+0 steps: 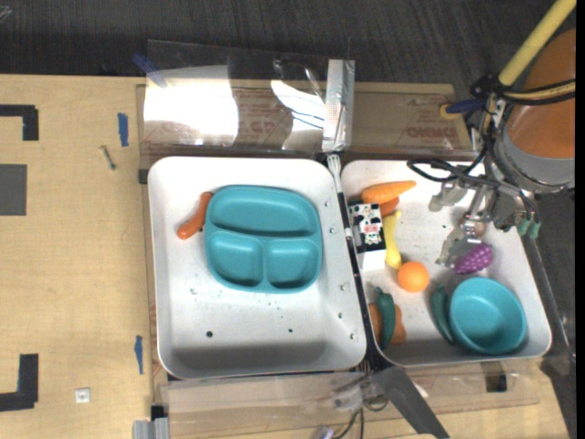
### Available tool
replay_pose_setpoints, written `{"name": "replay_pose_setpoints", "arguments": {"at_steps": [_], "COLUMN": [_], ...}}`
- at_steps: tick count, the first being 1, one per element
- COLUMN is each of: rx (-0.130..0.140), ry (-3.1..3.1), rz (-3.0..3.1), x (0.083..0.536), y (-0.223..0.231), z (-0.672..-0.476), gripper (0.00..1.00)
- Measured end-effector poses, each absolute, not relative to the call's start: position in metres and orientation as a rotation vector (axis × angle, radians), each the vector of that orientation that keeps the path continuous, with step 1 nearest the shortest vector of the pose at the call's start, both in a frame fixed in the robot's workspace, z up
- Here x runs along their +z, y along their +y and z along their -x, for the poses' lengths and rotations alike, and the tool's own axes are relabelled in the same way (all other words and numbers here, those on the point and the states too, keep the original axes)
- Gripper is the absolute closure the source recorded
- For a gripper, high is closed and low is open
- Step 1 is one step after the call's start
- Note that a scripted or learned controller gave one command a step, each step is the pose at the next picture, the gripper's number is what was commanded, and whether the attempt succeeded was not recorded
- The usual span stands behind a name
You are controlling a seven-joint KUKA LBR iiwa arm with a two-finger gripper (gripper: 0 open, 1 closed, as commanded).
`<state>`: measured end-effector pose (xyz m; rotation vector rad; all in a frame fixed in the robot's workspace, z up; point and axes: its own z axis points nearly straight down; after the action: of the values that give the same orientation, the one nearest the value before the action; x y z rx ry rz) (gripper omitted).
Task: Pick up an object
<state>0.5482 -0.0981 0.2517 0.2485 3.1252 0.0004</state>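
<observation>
The gripper (468,236) hung low in the right bin (539,286), prob lining up a pick: purple grapes (474,260) touching just below it, grip state can't tell.

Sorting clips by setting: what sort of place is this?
Probably a robot lab bench: two white bins holding toy food like a carrot, a taped cardboard surface, and a gripper reaching in.

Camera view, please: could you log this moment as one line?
gripper: over right bin | purple grapes: just below gripper | grasp: unconfirmed | teal bowl: front
</observation>
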Motion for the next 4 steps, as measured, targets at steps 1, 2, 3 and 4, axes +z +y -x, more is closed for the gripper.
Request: {"name": "replay_pose_setpoints", "arguments": {"at_steps": [1, 2, 3, 4], "rx": [0.002, -0.001, -0.004, 0.002], "ry": [3.14, 3.128, 3.115, 3.124], "rz": [-0.136, -0.037, -0.035, -0.107], "x": [0.151, 0.089, 0.103, 0.212], "y": [-0.09, -0.11, -0.11, -0.058], "z": [-0.527, -0.532, -0.536, -0.573], "gripper": [0.0, 0.0, 1.0, 1.0]}}
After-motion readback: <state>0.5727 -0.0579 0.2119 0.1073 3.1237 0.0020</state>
